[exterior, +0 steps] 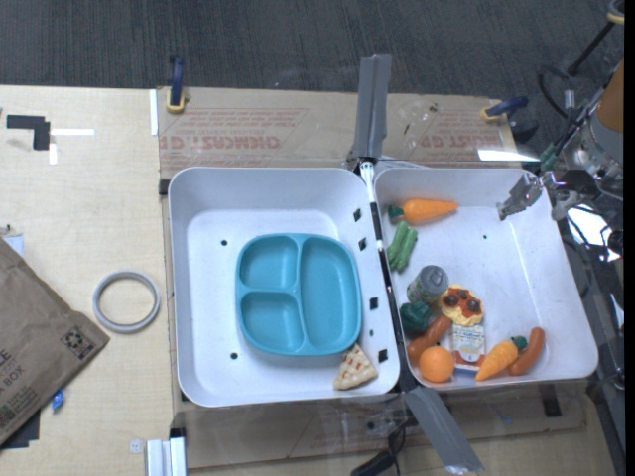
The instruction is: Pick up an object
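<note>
Slanted overhead view of both bins (189, 266)

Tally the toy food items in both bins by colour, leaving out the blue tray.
Orange: 3, the carrot, the orange and a second carrot
Green: 2, the pod and a dark piece
Red-brown: 2, sausages
Tan: 2, the waffle and the pizza
Total: 9

Arm reaches in from right, near right bin (566, 266) upper right corner. Gripper (520, 198) hangs just over that bin's rim, fingers pointing left and down, nothing between them.
</note>
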